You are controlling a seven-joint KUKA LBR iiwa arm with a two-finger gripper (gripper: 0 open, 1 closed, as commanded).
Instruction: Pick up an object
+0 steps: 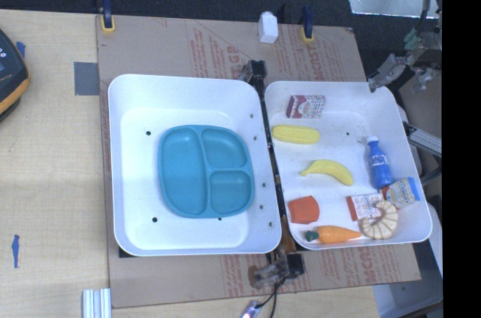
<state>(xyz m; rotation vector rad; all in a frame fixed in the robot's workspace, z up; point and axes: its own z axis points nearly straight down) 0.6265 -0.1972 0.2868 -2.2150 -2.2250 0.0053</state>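
Carrot (pixel 334 235) lies at the near edge of the right bin (pixel 342 92), just below a red block (pixel 304 209). Farther back are a banana (pixel 328 171), a yellow corn cob (pixel 295 134) and a red-and-white carton (pixel 306 107). A blue bottle (pixel 378 163) lies towards the right wall. The left bin (pixel 128 159) holds a blue divided plate (pixel 207 171).

Both bins are white: the left bin (pixel 124 159) holds a light blue divided plate (pixel 206 171); the right bin (pixel 406 121) holds a yellow corn cob (pixel 295 134), yellow banana (pixel 328 171), blue bottle (pixel 378 163), orange-red block (pixel 304 209), orange carrot (pixel 334 235) and red-and-white carton (pixel 305 107). The table (pixel 45 159) is pale wood.
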